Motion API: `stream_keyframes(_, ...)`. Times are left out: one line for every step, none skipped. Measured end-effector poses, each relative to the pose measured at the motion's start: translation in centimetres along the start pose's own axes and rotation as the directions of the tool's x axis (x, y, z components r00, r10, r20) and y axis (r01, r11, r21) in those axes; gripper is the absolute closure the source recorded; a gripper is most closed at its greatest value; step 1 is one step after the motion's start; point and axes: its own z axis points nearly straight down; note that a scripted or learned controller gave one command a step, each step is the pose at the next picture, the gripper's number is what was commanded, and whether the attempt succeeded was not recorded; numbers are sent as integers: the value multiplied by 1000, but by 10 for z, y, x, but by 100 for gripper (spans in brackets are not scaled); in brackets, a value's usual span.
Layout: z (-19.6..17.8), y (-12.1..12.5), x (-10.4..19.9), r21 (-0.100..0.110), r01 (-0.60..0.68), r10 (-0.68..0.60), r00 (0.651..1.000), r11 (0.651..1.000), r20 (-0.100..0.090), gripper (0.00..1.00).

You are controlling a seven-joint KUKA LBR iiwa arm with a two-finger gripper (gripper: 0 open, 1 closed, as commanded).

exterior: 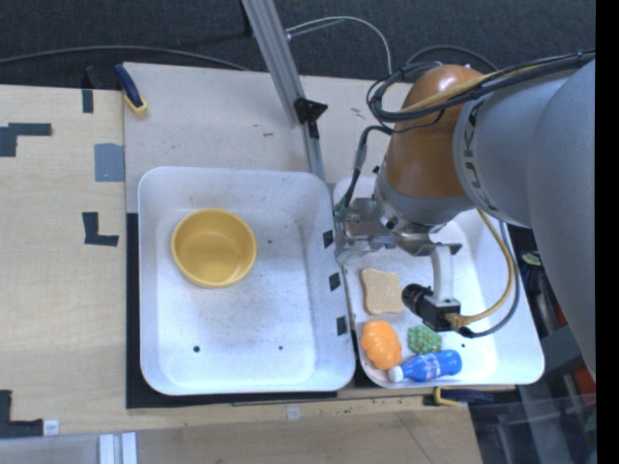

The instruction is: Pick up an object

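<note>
My gripper (362,238) hangs over the far left part of the right bin (503,356), mostly hidden under the orange wrist band and grey arm. Just in front of it a slice of toast (381,291) lies flat on the bin floor. Nearer the front edge sit an orange fruit (380,343), a small green object (423,338) and a blue bottle (431,365) lying on its side. Nothing can be seen held in the gripper.
A yellow bowl (214,247) stands in the left bin (242,356), toward its far left. A slanted metal pole (280,56) crosses behind the bins. Cables loop around the arm, above the right bin.
</note>
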Motion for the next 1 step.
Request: stream_keyframes(8,5,50,0,-1,1,1000,1000,1,100)
